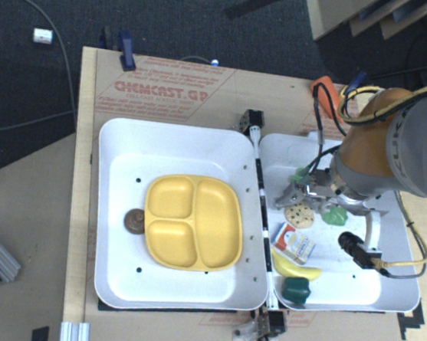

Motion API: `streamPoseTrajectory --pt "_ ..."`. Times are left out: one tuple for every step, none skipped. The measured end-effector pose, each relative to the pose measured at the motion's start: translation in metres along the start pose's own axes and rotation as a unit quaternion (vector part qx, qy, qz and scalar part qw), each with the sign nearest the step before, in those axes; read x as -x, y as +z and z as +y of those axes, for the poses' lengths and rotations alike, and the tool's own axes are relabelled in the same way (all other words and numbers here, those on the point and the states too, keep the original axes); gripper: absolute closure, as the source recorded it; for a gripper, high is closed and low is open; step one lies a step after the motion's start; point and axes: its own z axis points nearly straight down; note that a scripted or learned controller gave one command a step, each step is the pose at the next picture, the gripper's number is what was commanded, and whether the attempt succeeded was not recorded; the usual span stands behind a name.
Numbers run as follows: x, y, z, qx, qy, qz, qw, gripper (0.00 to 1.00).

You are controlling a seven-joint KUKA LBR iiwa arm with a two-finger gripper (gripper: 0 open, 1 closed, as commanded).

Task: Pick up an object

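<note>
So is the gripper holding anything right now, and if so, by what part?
Cannot be told. The gripper is low in the right bin, over the cookie.

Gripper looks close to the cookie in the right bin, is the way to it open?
Probably yes. The gripper hangs just above the cookie, with nothing lying on it; the green toy and the small carton sit alongside, apart from it.

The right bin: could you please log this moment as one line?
gripper low in right bin | over cookie | banana untouched | yellow tray in left bin
</note>
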Motion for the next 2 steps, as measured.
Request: streamPoseTrajectory --pt "-0.0001 -0.0126 0.0024 0.004 0.0 -0.001 1.0 1.0" --pt "-0.0001 -0.0123 0.0022 0.003 0.0 0.0 1.0 0.0"
